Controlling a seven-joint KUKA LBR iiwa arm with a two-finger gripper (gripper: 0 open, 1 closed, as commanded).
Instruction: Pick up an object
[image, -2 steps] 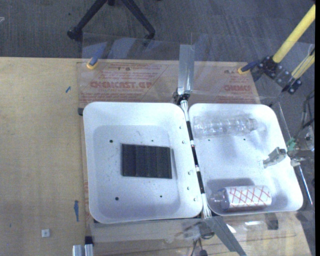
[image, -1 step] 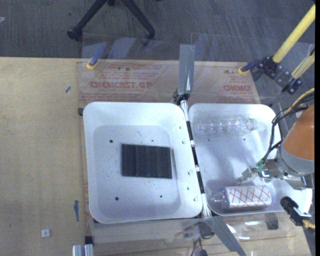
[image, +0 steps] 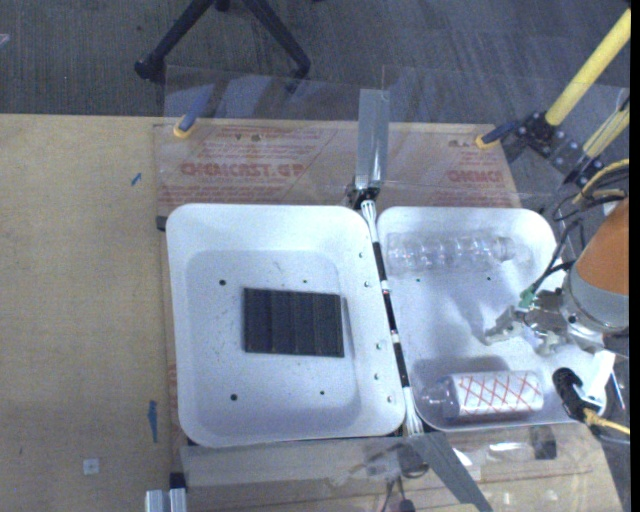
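Honestly, the clear bottle (image: 452, 252) lying along the right bin's (image: 470, 310) far wall looks slippery and could roll off, while the gripper (image: 512, 325) hovers mid-bin, can't tell its state, near a red-checked bottle (image: 490, 393).

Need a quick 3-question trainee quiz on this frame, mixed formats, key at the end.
1. True or false: the dark ridged rectangle lies in the right bin.
2. Which object lies along the right bin's far wall? A) clear plastic bottle B) red-and-white crosshatched container C) dark ridged rectangle
3. Fill in: the gripper hangs over the ____ bin, between the bottle and the crosshatched container.

Key: 1 false, it lies in the left bin; 2 A; 3 right.
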